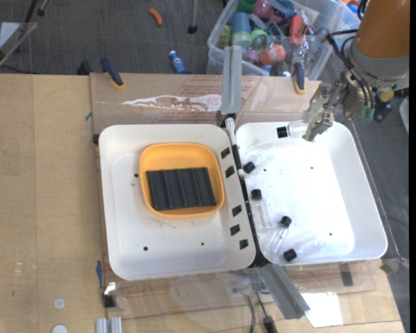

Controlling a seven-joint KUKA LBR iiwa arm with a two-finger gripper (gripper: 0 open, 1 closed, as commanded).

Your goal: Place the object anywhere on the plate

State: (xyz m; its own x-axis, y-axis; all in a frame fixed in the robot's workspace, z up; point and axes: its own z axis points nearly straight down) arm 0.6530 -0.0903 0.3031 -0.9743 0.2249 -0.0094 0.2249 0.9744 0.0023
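- A clear plastic tub (pixel 286 32) of mixed coloured items sits beyond the bins, on the dark floor.
- Blue-handled clamps (pixel 112 73) grip the bench's far edge.
- A metal divider bar (pixel 229 84) runs between the bins.
- Small black markers (pixel 236 210) dot the seam between the bins.
- An orange tool (pixel 155 15) lies on the floor.

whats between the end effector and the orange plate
In the camera view, between the end effector and the orange plate lie bare white floor of the right bin, a clear vial and the divider joining both bins.
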